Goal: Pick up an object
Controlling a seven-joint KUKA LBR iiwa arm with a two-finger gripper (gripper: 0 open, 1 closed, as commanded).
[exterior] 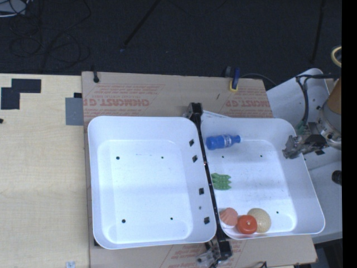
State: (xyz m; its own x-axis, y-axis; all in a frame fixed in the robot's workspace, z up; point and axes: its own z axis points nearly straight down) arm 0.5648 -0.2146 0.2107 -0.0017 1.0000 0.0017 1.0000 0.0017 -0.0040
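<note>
Camera view: your gripper (294, 147) hangs at the right rim of the right bin (304, 177), mid-right of frame; I cannot tell how it is set, and nothing shows in it. Candidates lie apart: blue bottle (223, 142) at upper left, green piece (221, 181) mid-left, three round items (246, 221) clustered at bottom, likely for separate picks.

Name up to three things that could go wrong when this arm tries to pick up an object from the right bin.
1. The blue bottle lies on its side, so it may roll away from the claw.
2. The red piece, pink piece and tan piece crowd one corner against the right bin wall, leaving little room for a clean grip.
3. The green item looks flat and sits near the divider, so it may slip.
</note>
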